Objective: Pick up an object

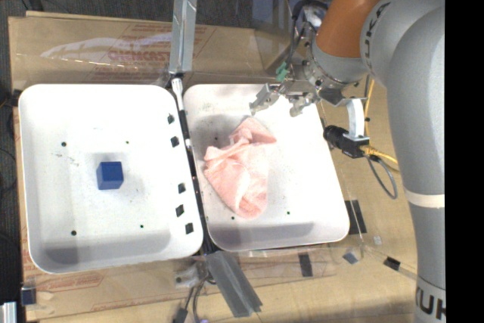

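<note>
Fingers (280, 100) spread wide, nothing between them. Pink cloth (239, 166) just below: soft, light, floppy; pinch a raised fold.

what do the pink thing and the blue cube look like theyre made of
Pink cloth: soft fabric, matte; it lies crumpled in folds in the right bin. Blue cube: rigid, with sharp edges and flat matte faces, likely plastic, foam or painted wood; the look leaves that open.

Open hand (278, 100) above pink cloth (240, 165); blue cube (110, 175) apart.
</note>
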`<action>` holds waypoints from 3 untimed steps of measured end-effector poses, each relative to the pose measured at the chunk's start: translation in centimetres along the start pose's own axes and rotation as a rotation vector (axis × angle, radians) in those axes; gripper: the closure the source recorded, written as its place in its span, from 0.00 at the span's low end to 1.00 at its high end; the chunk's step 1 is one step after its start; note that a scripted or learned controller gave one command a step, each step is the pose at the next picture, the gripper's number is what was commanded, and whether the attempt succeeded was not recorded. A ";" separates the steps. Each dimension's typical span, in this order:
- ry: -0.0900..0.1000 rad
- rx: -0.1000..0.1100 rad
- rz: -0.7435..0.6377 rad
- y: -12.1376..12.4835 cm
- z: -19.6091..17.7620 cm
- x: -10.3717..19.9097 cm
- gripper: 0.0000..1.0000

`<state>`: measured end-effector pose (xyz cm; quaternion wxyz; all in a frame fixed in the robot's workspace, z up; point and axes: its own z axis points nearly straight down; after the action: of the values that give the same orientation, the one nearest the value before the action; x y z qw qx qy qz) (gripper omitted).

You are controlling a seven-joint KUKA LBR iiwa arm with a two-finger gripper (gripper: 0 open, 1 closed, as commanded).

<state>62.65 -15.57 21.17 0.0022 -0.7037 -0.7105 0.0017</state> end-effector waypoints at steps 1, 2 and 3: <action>0.001 0.002 -0.006 0.0 -1.0 0.2 1.00; 0.001 0.003 -0.007 0.0 -1.0 0.2 0.00; -0.001 -0.003 -0.170 0.6 12.0 2.3 0.00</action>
<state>63.12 -13.24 9.14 0.0011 -0.6411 -0.7675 0.0008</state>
